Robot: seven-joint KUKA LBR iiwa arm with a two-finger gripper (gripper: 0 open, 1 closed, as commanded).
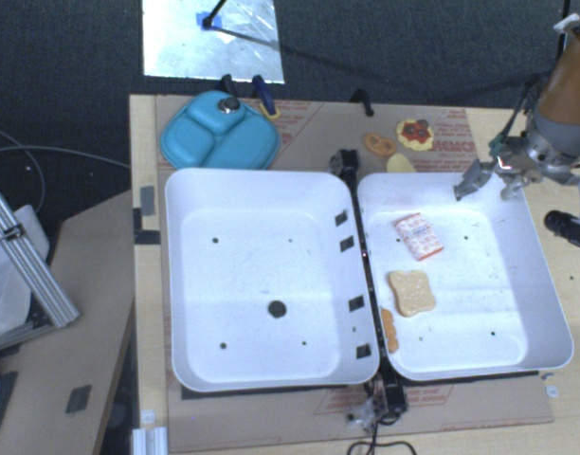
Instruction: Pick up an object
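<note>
In the right bin lie a small red-and-white packet, a slice of toast and a thin tan piece against the left wall. My gripper hovers over the bin's far right corner, above and to the right of the packet. Its two fingers stand spread apart and open, with nothing between them.
The left bin holds one small dark round object. Behind the bins, on the cardboard, sit a blue divided tray and small toy foods. A shiny sheet lies further back on the floor.
</note>
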